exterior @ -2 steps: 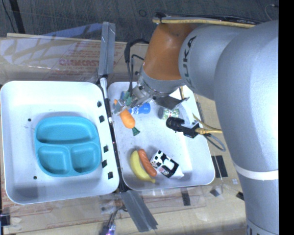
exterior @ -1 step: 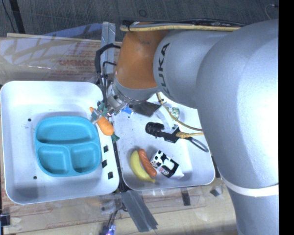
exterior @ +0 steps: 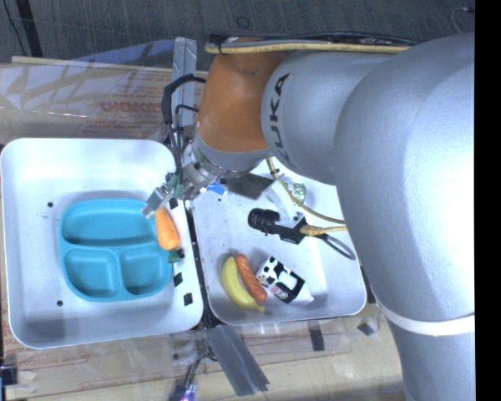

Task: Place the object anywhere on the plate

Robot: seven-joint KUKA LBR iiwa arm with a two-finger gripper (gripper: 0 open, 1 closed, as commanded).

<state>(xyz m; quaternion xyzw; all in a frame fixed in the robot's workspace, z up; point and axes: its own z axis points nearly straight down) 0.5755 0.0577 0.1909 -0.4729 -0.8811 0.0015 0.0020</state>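
The arm (exterior: 359,140) covers the upper right of the right bin (exterior: 338,295) and runs off the frame's edges, the gripper (exterior: 169,197) fingers' set is too small to read, and the carrot's (exterior: 167,229) upper end is hidden.

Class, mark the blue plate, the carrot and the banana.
blue plate (exterior: 100,224), camera view, floor of its large upper compartment.
carrot (exterior: 167,230), camera view, middle of its orange body.
banana (exterior: 234,284), camera view, middle of its curve.

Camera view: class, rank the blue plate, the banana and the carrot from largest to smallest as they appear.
1. Blue plate, by far the largest.
2. Banana.
3. Carrot, a little smaller than the banana; it seems raised nearer the camera at the claw, so that gap is unsure.
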